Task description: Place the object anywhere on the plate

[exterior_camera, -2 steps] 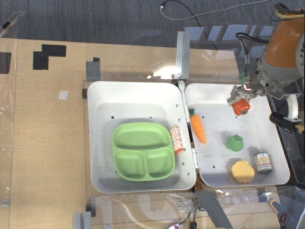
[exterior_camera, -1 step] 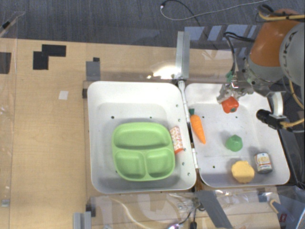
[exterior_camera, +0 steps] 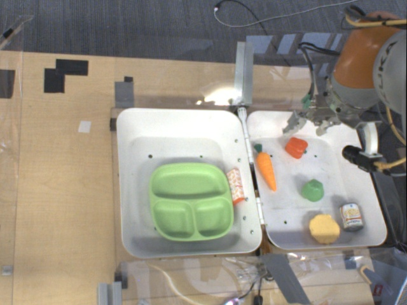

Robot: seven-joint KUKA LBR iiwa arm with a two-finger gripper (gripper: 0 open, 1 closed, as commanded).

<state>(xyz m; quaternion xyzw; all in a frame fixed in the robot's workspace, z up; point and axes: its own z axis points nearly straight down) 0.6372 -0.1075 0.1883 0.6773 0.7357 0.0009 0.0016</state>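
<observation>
A green plate (exterior_camera: 191, 201) with three compartments lies in the left bin (exterior_camera: 137, 138). A small orange-and-white patterned packet (exterior_camera: 235, 186) lies just off the plate's right rim, by the bin wall. My gripper (exterior_camera: 308, 126) hangs over the back of the right bin (exterior_camera: 362, 183), open, with nothing between its fingers. A red-orange round object (exterior_camera: 296, 147) sits just in front of and below the fingertips, apart from them.
In the right bin there is also a carrot (exterior_camera: 266, 171) along the left wall, a green object (exterior_camera: 312, 190) in the middle, a yellow lump (exterior_camera: 324, 228) at the front and a small can (exterior_camera: 350, 216) at the front right. A metal post (exterior_camera: 244, 75) stands behind the divider.
</observation>
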